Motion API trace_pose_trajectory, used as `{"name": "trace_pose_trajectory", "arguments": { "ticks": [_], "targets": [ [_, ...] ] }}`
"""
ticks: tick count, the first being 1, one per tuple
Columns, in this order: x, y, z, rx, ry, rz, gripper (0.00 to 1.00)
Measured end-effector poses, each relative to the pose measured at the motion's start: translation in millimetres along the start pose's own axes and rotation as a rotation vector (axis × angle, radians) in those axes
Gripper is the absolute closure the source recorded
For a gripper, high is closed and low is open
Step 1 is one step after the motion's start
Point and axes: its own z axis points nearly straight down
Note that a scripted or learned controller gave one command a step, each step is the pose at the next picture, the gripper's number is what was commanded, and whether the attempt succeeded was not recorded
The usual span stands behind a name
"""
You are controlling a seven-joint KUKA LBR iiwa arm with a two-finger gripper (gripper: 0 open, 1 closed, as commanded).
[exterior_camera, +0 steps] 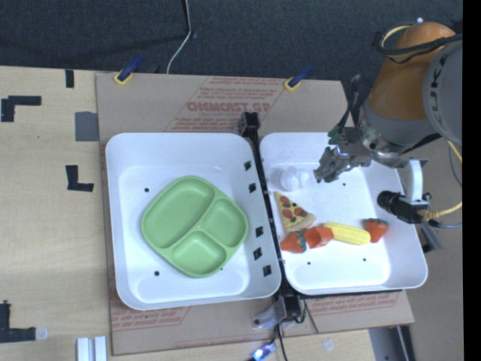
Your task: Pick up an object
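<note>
My gripper [328, 171] hangs over the back part of the right bin [398, 277], pointing down to the left. A small white object [291, 177] lies just left of it on the bin floor. Further forward lie a pizza slice [293, 213], a red-orange piece [304, 239], a yellow corn cob [346, 234] and a small red piece [376, 229]. Nothing shows between the fingers.
The left bin [128, 171] holds a green divided plate [195, 225]. A black divider [259, 194] runs between the bins. The arm's orange-banded body [409, 66] rises at the right. Brown cardboard [218, 104] lies under both bins.
</note>
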Motion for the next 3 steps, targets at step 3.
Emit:
{"name": "trace_pose_trajectory", "arguments": {
  "ticks": [3],
  "targets": [
    [179,-3,18,0.002,-0.001,-0.002,1.00]
  ]
}}
